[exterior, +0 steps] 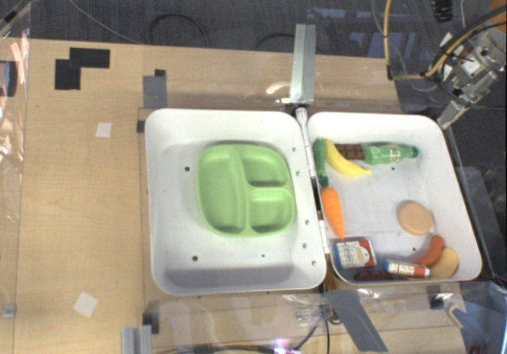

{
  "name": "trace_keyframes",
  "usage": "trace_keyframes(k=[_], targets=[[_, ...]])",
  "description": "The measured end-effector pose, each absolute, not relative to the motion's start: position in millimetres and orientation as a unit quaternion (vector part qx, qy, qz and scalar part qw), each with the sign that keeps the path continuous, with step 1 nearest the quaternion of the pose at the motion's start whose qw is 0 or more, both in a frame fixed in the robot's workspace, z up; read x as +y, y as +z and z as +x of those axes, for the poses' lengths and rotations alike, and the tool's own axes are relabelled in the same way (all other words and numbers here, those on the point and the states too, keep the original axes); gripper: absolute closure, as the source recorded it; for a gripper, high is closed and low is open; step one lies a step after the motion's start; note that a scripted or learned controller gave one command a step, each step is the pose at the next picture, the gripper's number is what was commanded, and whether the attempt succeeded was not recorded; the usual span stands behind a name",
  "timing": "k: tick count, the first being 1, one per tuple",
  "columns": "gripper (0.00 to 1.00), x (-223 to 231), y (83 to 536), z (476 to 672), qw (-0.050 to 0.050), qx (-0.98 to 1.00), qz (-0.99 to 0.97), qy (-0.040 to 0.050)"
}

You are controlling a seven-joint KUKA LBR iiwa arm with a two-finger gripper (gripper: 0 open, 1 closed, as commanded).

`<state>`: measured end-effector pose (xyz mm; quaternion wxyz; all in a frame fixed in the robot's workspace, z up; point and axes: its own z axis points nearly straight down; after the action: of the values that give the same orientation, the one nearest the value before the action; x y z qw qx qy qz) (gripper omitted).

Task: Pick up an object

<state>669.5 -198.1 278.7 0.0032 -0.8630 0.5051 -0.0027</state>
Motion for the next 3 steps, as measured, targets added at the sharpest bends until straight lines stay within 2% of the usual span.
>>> trace_keyframes(k=[1,2,3], targets=[[1.0,-186,263,595.1,0.001,0.323,-0.946,-0.0014],[1.0,-201,267,598.1,0.001,0.24,-0.971,-0.002],[1.0,-204,287,618.5,0.001,0.098,-0.995,-0.0021]])
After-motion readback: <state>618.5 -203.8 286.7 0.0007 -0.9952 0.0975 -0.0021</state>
